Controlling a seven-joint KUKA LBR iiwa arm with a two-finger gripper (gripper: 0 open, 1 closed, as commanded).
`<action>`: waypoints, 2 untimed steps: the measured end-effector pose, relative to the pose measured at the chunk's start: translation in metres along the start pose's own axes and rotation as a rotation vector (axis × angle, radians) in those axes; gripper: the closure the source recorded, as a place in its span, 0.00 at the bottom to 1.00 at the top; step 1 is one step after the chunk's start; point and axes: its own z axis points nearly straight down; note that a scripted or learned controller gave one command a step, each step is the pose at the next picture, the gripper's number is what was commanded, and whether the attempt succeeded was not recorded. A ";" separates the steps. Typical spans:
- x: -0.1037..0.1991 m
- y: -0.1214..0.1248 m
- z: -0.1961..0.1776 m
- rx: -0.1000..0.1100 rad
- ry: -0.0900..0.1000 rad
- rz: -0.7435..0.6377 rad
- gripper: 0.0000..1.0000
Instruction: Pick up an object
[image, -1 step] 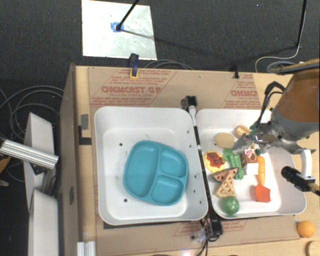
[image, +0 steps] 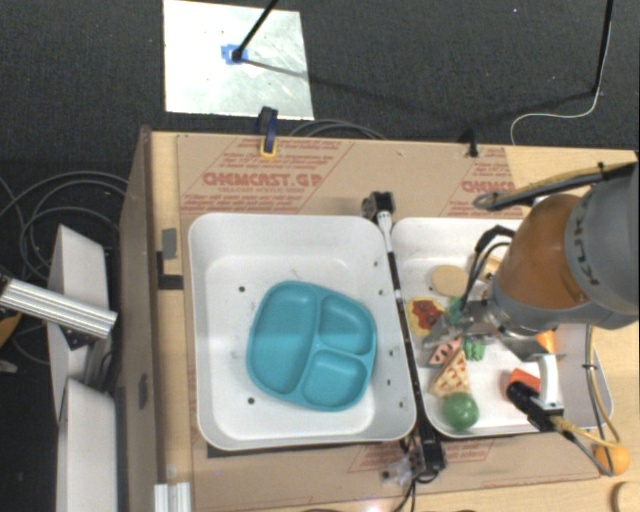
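Progress looks early: nothing is lifted yet, and the small objects lie in the right bin (image: 500, 232) at the frame's lower right, a green ball (image: 460, 411), a wedge-shaped piece (image: 451, 374) and a red item (image: 425, 313) among them. My arm (image: 560, 262) reaches in from the right edge, wrist bent down over that bin. My end effector (image: 462, 322) sits low among the objects; I cannot tell its state. The left bin (image: 290, 232) holds a blue divided plate (image: 312, 345).

Dark carpeted floor (image: 420, 60) surrounds a cardboard-covered bench (image: 300, 170). A reflective sheet (image: 235, 60) lies on the floor beyond it. Loose cables (image: 40, 215) trail at left, near a white metal frame (image: 60, 310).
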 end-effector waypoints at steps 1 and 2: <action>-0.028 -0.026 -0.006 -0.005 0.002 0.001 0.00; -0.030 -0.022 -0.019 -0.016 -0.005 0.002 1.00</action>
